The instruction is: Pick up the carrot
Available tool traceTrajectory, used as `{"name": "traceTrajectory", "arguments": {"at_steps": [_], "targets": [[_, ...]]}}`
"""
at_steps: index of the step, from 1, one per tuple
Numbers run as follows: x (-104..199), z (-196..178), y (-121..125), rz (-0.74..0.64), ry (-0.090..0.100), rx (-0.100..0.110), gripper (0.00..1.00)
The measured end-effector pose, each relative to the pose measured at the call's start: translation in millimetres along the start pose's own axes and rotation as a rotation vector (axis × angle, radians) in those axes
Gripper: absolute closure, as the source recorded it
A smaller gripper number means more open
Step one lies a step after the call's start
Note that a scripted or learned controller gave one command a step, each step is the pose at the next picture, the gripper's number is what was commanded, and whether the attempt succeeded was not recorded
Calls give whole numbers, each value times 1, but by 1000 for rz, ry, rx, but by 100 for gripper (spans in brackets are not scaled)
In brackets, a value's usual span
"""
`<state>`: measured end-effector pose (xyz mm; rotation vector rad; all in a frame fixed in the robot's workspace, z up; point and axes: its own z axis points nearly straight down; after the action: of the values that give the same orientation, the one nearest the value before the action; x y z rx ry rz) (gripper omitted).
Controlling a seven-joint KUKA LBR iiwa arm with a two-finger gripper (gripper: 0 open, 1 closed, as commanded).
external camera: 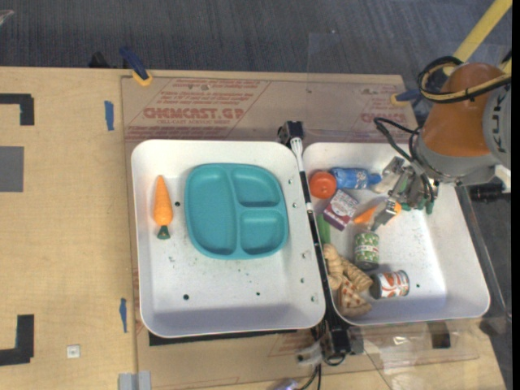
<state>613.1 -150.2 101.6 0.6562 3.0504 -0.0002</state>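
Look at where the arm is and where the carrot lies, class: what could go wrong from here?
1. The gripper hovers over the right white bin, while the orange carrot with a green tip lies in the left white bin; it may grab the wrong thing.
2. A small orange piece sits near the gripper and could be mistaken for the carrot.
3. The carrot lies close beside the teal divided plate, which the fingers might bump.

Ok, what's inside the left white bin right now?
The left bin holds a teal divided plate lying flat and, beside it near the far wall, a carrot apart from the plate. Whatever lies under the plate is covered.
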Motion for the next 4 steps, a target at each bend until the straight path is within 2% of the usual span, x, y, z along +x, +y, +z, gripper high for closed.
{"name": "traceTrajectory", "arguments": {"at_steps": [1, 2, 3, 4], "targets": [[50, 10, 3, 142, 6, 2, 0], [65, 10, -39, 430, 7, 2, 0], [98, 9, -94, 412, 7, 6, 0], [94, -2, -92, 410, -3, 2, 100]]}}
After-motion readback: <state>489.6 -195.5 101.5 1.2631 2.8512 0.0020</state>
